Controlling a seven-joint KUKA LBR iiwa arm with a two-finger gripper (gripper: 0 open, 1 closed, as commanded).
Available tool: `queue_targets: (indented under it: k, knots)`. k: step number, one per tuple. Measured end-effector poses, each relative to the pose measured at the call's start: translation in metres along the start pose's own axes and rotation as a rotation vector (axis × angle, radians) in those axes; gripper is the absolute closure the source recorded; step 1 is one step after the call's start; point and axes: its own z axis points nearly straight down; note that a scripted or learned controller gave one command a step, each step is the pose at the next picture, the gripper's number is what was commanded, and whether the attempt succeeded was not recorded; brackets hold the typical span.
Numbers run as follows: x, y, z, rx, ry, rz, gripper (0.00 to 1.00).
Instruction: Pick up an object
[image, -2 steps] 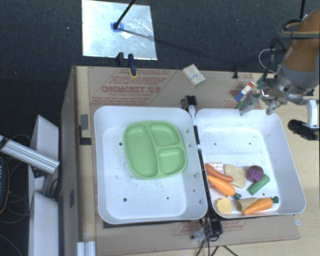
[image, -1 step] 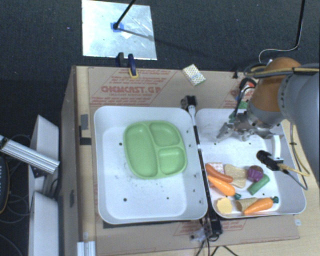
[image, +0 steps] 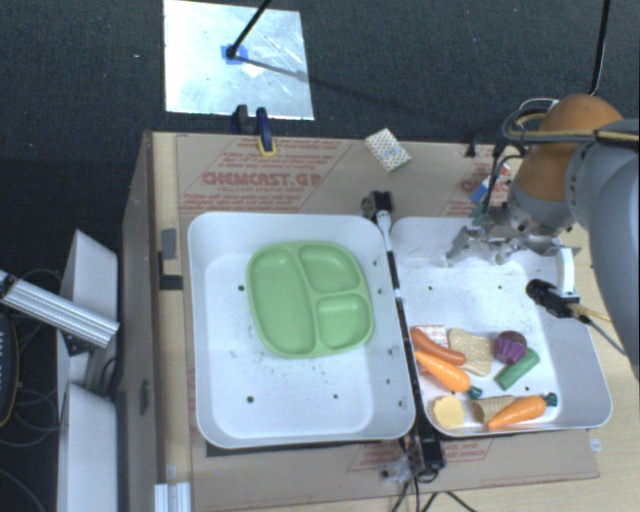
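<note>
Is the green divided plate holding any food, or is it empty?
Empty. The green plate in the left bin shows three bare compartments; the toy food lies in the right bin.

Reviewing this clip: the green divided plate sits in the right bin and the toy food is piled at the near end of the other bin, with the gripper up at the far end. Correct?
Not quite. The camera view shows the green divided plate in the left bin, not the right one. The rest stands: the toy food is piled at the near end of the right bin, with the gripper at its far end.
</note>
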Motion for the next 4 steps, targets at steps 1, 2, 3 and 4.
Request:
queue_targets:
  k: [1, 2, 3, 4]
  knots:
    - [0.0, 0.001, -0.011, -0.004, -0.001, -0.003, 1.0]
    - [0.0, 0.001, -0.011, -0.003, -0.001, -0.004, 0.0]
    - [-0.029, 0.0, 0.0, 0.001, -0.001, 0.0, 0.0]
    - [-0.046, 0.0, 0.0, 0.001, 0.002, -0.001, 0.0]
